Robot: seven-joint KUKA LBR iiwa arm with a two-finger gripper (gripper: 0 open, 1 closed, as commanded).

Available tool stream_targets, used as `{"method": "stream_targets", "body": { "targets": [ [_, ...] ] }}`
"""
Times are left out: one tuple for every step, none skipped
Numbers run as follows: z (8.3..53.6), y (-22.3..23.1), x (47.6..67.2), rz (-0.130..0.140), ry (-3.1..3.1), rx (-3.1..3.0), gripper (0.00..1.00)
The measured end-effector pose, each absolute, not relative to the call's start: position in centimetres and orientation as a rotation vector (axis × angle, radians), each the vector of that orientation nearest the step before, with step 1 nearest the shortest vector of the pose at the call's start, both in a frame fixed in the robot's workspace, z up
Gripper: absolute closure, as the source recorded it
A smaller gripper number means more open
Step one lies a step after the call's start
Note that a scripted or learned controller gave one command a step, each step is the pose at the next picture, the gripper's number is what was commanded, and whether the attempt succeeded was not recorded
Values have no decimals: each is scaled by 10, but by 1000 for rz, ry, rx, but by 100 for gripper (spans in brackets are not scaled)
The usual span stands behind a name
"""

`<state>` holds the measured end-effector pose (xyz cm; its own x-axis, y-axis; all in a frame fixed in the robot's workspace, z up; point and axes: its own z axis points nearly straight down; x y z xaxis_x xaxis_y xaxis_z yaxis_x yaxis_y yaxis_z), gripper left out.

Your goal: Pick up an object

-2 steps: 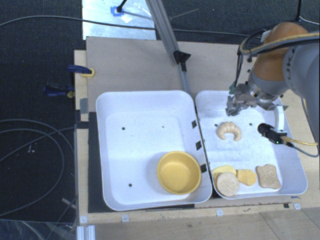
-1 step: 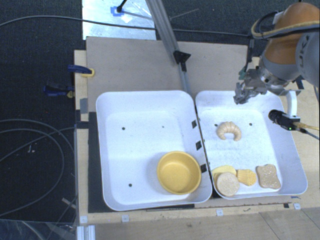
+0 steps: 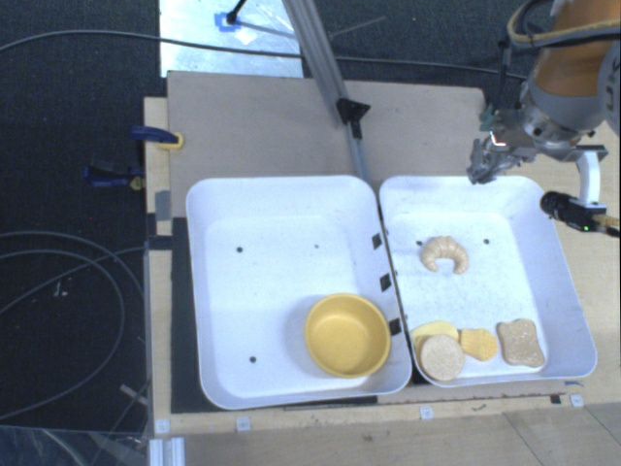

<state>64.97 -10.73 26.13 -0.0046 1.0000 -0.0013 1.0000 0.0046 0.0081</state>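
A croissant [image 3: 444,253] lies in the middle of the right bin [image 3: 558,260]. Along that bin's front edge sit a round cracker [image 3: 441,357], a yellow piece [image 3: 435,332] behind it, a small ridged chip [image 3: 478,344] and a slice of toast [image 3: 521,343]. A yellow bowl [image 3: 347,334] stands at the front right of the left bin [image 3: 223,260]. My gripper [image 3: 482,169] hangs over the right bin's back edge, well behind and to the right of the croissant, with nothing seen in it.
A metal pole [image 3: 320,51] slants across the board behind the bins, ending at a black clamp [image 3: 352,112]. Blue and yellow clamps [image 3: 146,153] sit at the bench's left edge. Cables lie on the dark floor to the left.
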Motion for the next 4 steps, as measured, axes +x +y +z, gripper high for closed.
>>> {"method": "stream_targets", "body": {
  "targets": [
    [248,-63,640,2,2232,2211,100],
    [251,-12,633,3,2233,2210,100],
    [233,38,613,0,2234,2212,100],
    [222,89,592,0,2235,2212,100]
  ]
}}
